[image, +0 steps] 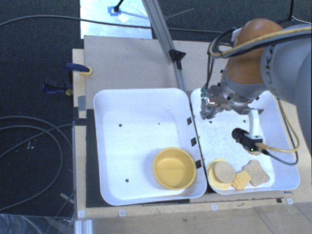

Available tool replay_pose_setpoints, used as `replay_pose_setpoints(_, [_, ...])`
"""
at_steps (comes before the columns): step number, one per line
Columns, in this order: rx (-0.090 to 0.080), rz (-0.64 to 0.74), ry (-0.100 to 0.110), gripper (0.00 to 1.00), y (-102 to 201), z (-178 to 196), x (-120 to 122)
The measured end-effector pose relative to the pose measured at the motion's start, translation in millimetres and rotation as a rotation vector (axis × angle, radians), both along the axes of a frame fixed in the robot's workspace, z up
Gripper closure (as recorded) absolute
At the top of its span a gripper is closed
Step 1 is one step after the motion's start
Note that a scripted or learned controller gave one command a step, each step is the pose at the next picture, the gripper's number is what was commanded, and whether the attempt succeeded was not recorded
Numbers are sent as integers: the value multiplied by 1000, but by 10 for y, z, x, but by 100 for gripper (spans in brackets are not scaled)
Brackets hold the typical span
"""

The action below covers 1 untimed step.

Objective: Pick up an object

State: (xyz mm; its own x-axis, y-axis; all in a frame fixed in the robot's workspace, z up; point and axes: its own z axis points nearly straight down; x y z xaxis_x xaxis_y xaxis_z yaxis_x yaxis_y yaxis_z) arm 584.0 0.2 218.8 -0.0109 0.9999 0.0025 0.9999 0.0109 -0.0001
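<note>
Here the gripper hangs at the far end of the right bin, its state impossible to tell; the toast, cracker and disc lie at the near end.

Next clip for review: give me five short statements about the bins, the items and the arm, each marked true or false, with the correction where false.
1. The yellow bowl sits in the left bin. True.
2. The claw is over the left bin. False: it is over the right bin, near its far left corner.
3. The bread slice lies in the right bin. True.
4. The waffle piece is inside the yellow bowl. False: it lies in the right bin beside the bread slice.
5. The bowl is tipped on its side. False: it stands upright.
</note>
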Motion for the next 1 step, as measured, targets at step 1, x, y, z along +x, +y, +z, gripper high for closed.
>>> replay_pose_setpoints(1, [0, 0, 0, 100, 587, 77, -169])
